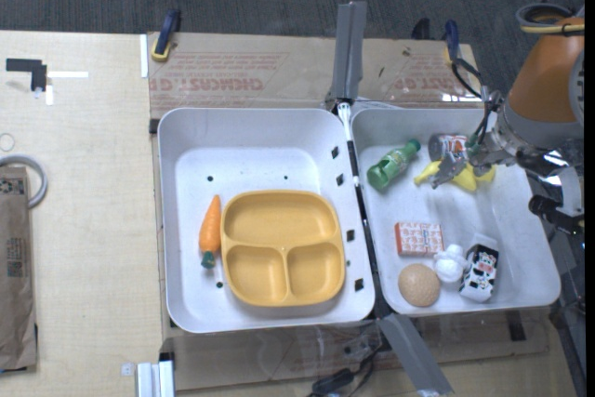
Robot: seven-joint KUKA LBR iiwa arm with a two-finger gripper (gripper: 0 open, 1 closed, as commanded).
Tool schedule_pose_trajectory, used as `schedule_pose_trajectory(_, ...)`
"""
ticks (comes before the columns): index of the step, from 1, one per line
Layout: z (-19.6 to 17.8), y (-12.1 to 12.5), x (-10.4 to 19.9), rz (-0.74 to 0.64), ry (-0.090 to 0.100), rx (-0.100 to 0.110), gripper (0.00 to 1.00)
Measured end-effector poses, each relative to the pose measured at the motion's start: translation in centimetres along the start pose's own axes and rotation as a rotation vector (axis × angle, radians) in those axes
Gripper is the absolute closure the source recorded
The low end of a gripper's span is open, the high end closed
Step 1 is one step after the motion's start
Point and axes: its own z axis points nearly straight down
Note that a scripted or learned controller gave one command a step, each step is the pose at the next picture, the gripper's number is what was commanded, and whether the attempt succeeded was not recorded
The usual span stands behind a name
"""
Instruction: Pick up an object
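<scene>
Over the right bin (548, 279), the gripper (453, 170) is seen lowered onto a yellow banana (462, 178) near the bin's far wall, beside a small can (450, 147) and a green bottle (392, 164). Nothing is judged lifted yet: the banana lies on the bin floor, so the pick is at the grasping stage, with closing and raising left to do. Whether the fingers are spread or pressed together cannot be told (they are dark and small against the toy). The arm is reached in from the right, its orange band (544, 84) held above the wrist, which is angled down and leftward. A cracker box (418, 238), egg (418, 284) and toy cow (480, 273) lie nearer, untouched.
</scene>
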Motion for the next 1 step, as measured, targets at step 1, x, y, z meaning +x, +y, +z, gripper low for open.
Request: schedule_pose_trajectory(1,2.37,0.74,-4.41,-0.343,-0.005,0.006,0.0)
